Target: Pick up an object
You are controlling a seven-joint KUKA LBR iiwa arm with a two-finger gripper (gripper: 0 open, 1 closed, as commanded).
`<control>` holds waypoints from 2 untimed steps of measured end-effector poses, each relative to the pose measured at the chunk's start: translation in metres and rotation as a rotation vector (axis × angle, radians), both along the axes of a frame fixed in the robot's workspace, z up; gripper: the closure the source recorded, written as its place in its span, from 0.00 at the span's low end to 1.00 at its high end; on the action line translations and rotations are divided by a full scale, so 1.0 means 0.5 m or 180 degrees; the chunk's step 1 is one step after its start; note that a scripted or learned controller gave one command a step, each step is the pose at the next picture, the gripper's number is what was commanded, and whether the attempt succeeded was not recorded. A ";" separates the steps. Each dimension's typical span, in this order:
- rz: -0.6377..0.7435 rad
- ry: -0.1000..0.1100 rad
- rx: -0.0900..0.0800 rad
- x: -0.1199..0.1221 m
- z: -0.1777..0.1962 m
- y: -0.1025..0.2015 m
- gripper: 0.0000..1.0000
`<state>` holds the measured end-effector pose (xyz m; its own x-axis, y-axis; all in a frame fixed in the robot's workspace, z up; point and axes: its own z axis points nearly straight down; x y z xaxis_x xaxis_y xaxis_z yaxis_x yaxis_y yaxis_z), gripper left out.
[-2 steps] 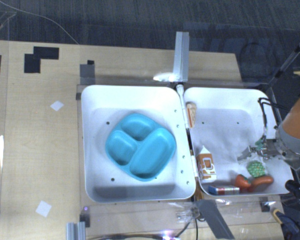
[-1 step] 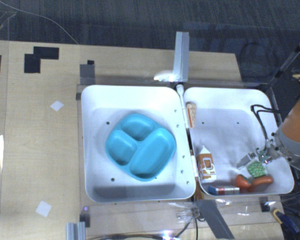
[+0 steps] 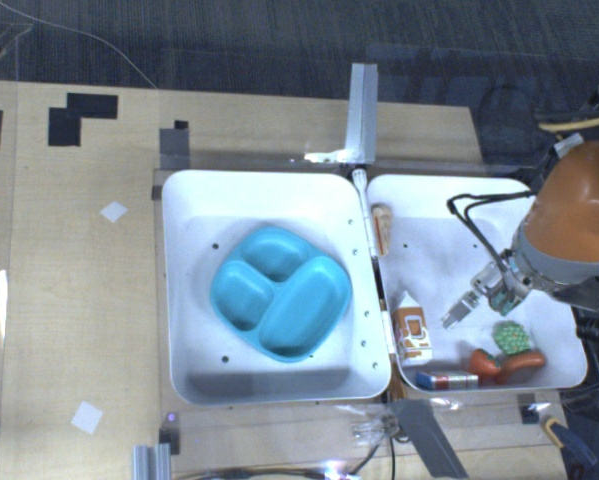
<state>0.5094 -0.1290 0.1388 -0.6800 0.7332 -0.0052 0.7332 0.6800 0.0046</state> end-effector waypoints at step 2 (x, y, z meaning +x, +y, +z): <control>0.0311 0.0004 -0.0001 0.021 0.006 -0.068 0.00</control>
